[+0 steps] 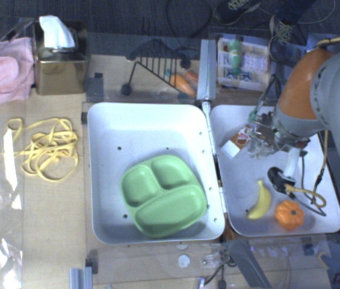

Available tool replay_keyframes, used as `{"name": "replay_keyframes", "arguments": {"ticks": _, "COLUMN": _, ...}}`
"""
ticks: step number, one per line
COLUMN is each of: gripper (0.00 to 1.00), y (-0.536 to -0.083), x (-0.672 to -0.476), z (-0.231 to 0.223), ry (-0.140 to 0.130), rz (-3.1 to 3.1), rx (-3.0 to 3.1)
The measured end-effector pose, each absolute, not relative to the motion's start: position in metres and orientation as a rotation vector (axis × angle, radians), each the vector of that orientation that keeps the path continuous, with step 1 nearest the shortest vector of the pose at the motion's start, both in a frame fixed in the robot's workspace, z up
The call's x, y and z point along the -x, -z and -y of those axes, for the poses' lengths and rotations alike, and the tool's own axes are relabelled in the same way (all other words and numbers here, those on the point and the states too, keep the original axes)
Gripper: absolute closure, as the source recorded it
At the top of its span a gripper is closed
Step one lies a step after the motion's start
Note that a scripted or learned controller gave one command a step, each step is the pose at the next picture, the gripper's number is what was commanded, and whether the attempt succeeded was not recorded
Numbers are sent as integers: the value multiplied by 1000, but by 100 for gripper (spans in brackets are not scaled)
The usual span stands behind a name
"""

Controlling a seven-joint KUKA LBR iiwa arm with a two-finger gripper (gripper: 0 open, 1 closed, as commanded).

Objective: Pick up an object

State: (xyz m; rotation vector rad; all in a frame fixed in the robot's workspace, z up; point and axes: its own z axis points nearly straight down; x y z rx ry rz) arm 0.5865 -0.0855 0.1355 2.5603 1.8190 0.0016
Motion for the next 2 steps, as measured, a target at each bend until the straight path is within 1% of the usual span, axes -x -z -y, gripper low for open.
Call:
{"name": "replay_keyframes", "arguments": {"ticks": 1, "gripper": 100, "y": -87, "x": -619, "z": 84, "ry": -6, "rz": -1388, "rx": -2817}}
{"name": "replay_keyframes", "arguments": {"ticks": 2, "gripper": 100, "y": -172, "x": -604, "z": 195, "ry": -2, "rz": -1366, "rx": -2827}}
